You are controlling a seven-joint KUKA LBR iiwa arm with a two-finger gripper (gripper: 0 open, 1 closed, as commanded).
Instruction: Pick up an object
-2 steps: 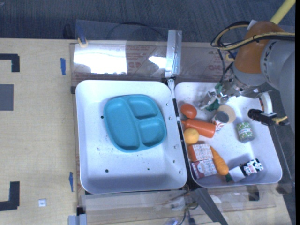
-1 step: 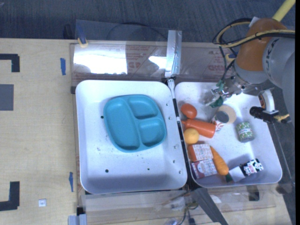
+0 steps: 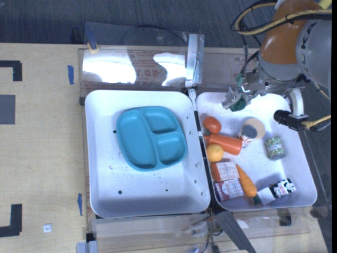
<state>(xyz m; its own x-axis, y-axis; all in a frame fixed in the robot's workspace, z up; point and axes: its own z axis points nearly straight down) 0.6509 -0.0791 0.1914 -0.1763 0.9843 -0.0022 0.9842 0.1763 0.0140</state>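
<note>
Metal gripper (image 3: 235, 100), finger state unclear, hovers over the right bin (image 3: 305, 167)'s smooth white corner, near a round orange tomato (image 3: 212, 124) and tape roll (image 3: 253, 128).

One fixed camera above the bench (image 3: 37, 141); looks down aslant on both bins (image 3: 100, 194).

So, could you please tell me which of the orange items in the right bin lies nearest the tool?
The round orange-red tomato, at the top of the cluster by the bin's left wall. The long orange cylinder and the carrot lie farther from the tool.
</note>
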